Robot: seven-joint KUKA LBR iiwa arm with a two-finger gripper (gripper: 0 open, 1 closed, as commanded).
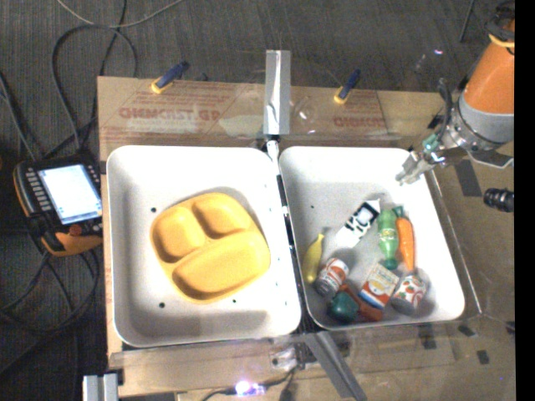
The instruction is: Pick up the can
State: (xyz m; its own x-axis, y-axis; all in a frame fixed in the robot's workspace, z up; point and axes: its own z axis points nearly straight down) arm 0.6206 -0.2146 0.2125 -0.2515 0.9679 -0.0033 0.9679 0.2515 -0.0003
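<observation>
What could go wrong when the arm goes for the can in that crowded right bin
1. The can lies tipped among a banana, a dark green item and a small carton, so the fingers may catch a neighbour instead.
2. The gripper sits over the bin's far right corner, well away from the can, so a slightly off descent could miss it.
3. Lying on its side, the can may roll away when touched.

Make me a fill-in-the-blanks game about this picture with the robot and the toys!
1. The yellow tray lies in the ____ bin.
2. The can lies next to a yellow ____.
3. The carrot is colored ____.
4. The gripper hangs over the right bin's far ____ corner.

Missing words: left; banana; orange; right
</observation>
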